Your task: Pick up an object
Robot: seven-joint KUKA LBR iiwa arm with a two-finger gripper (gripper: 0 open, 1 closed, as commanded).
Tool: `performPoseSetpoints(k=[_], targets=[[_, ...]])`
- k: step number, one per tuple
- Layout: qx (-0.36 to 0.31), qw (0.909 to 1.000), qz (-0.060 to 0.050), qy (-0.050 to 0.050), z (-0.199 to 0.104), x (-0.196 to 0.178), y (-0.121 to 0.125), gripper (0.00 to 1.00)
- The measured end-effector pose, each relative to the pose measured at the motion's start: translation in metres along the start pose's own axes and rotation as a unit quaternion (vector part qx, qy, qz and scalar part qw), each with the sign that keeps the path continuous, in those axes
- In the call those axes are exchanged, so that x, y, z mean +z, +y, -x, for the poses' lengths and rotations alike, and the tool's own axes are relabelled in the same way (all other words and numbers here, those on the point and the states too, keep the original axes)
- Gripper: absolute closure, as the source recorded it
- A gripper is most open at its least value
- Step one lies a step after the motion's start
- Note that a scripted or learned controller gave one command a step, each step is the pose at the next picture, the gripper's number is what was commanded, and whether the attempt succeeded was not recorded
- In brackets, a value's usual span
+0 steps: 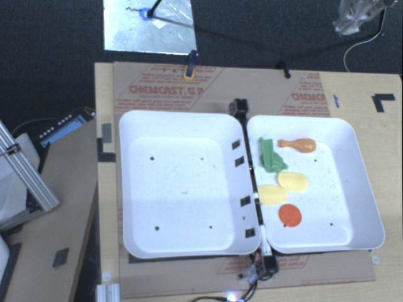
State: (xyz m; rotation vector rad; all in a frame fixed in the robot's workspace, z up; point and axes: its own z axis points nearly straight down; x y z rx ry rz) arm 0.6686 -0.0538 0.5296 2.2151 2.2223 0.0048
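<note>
Glossy white bins (179,126) hold smooth plastic food (293,181).

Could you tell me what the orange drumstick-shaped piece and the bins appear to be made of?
The orange drumstick-shaped piece looks like moulded plastic toy food: one flat colour, smooth rounded form. The bins look like thin, matte white formed plastic with rounded corners and rolled rims, though the picture leaves that open.

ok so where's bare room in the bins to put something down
The left bin has bare floor from wall to wall. In the right bin, the strip along its right wall is bare. It is crowded near the divider: green piece, orange drumstick, two yellow pieces, red disc.
</note>
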Motion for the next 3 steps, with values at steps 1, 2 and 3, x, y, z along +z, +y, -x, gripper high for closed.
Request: performPoseSetpoints(k=[1, 2, 3], targets=[[-0.003, 1.0, -0.009, 0.001, -0.054, 0.153, -0.002, 1.0], [-0.001, 1.0, 0.009, 0.0, -0.051, -0.018, -0.046, 1.0], [0.004, 1.0, -0.002, -0.001, 0.018, 0.005, 0.001, 1.0]])
